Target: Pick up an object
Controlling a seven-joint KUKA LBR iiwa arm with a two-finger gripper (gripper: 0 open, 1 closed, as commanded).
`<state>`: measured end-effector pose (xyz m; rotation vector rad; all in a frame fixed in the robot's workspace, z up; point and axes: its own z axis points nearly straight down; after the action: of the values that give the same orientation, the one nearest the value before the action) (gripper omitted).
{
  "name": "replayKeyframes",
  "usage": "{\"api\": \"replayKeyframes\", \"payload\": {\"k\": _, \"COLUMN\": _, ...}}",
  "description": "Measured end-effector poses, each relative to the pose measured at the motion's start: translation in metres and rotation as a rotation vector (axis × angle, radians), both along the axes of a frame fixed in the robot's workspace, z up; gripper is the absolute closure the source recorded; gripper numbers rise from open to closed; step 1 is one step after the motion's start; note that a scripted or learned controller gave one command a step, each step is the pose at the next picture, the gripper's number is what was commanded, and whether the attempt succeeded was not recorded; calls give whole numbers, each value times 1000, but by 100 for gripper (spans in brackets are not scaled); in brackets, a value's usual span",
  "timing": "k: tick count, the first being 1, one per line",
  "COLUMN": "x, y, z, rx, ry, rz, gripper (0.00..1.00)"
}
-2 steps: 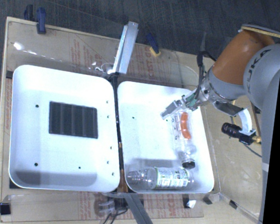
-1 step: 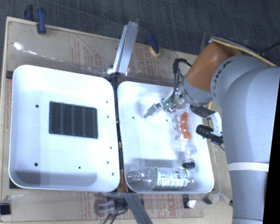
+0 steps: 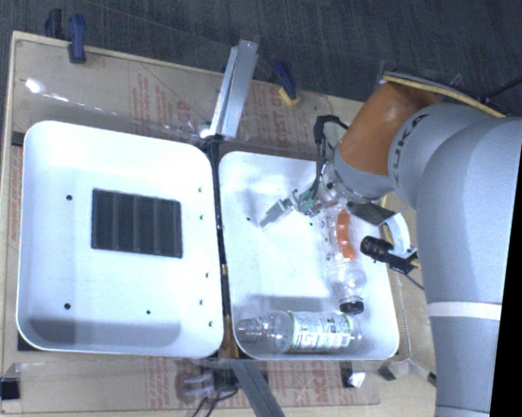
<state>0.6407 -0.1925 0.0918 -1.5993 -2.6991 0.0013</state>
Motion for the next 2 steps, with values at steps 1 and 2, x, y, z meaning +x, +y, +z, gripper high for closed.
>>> {"api": "replayKeyframes", "payload": {"k": 1, "x": -27, "y": -18, "z": 123, "rx": -3, "ry": -5, "rz": -151, "gripper": 0}}
{"api": "replayKeyframes", "payload": {"k": 2, "x": -5, "y": -16, "z": 90, "rx": -2, "ry": -5, "rz": -58, "gripper": 0}}
